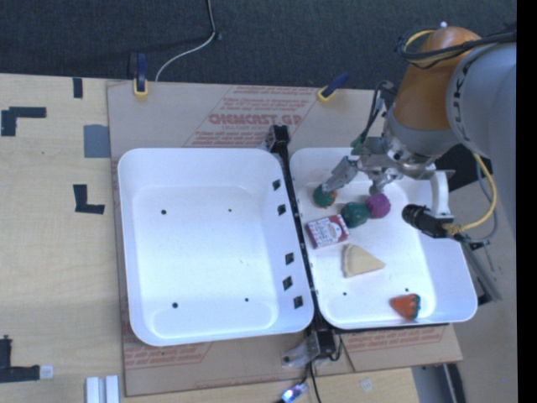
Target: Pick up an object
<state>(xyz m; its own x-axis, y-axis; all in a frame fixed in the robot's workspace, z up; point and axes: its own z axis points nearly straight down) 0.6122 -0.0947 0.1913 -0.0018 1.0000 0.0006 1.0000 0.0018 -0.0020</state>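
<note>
Inside right bin (436, 267) — five small objects (356, 215)

A light wood-grain counter (50, 250) is seen from above, marked with several black tape pieces (84, 200). A brown cardboard sheet (243, 120) printed with red lettering is laid on the counter and is fastened at its far edge by two clamps (139, 82). Dark carpeted floor (277, 15) lies beyond the counter, crossed by a white cable (180, 57). Lighting is even.
</note>
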